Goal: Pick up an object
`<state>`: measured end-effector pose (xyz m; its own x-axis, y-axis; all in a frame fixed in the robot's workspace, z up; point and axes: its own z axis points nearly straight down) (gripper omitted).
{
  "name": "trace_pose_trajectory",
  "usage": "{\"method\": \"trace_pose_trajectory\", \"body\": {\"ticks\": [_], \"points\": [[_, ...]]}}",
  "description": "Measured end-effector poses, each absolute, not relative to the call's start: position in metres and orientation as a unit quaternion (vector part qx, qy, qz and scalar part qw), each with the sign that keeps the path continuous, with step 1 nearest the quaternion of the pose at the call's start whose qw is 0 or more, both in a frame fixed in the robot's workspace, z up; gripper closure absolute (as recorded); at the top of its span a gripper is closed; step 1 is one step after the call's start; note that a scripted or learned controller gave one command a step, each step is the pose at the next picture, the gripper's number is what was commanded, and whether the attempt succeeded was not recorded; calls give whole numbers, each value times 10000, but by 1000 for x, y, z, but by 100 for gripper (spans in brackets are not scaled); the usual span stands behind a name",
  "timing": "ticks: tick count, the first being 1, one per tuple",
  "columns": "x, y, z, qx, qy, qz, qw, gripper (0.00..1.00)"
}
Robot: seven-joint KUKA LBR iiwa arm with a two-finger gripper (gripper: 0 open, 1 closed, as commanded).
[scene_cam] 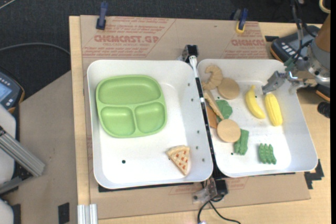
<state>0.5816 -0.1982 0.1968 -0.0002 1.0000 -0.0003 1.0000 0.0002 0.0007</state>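
The claw (277, 83) hangs at the right bin's (304, 157) upper right, fingers spread apart with nothing between them, just above the top of the corn cob (273, 108). A banana (255, 103) lies just left of the cob. Further left sit two round crackers (229, 88), a croissant (213, 75) and green vegetables (266, 153), crowded along the divider. The bin's lower right floor lies bare. In the left bin (105, 170), a green tray (131, 105) and pizza slice (180, 159) rest well apart.
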Motion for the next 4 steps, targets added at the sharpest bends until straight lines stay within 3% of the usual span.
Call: {"method": "trace_pose_trajectory", "body": {"ticks": [1,2,3,4], "points": [[616,-213,84,7072,7070,46,-8,0],[614,-215,96,7062,7080,6,10,100],[663,-172,83,7077,7065,-100,-69,100],[606,-113,85,7062,7080,-4,-24,100]]}}
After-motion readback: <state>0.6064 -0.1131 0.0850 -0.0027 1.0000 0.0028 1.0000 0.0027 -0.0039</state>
